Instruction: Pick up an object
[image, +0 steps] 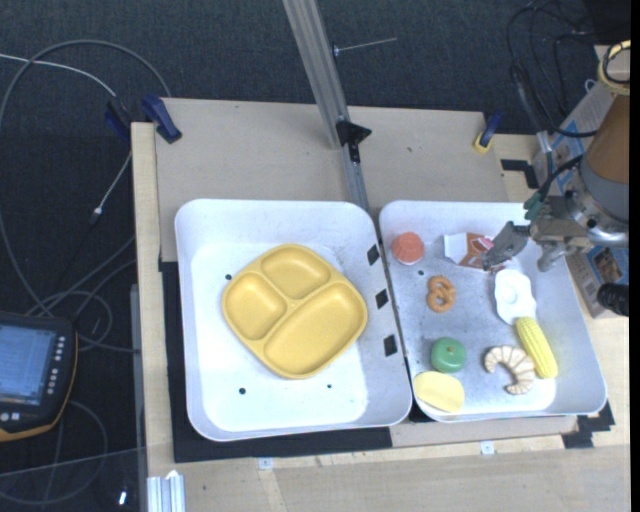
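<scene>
The right bin (580, 345) holds several toy foods: a red round piece (407, 247), a pretzel (440, 293), a white and red wedge (466, 246), a white fried egg (512, 292), a corn cob (536, 346), a curled shrimp (513, 366), a green apple (448, 354) and a pale yellow slice (439, 391). My gripper (523, 256) hangs over the bin's upper right part, just above the fried egg and right of the wedge. Its fingers are spread open, and nothing sits between them. The left fingertip (497, 257) is close to the wedge.
The left bin (200, 300) carries a yellow divided plate (293, 310). A slanted metal pole (325, 75) rises behind the bins. Clamps sit at the bench's back corners, cables and a pendant lie off to the left.
</scene>
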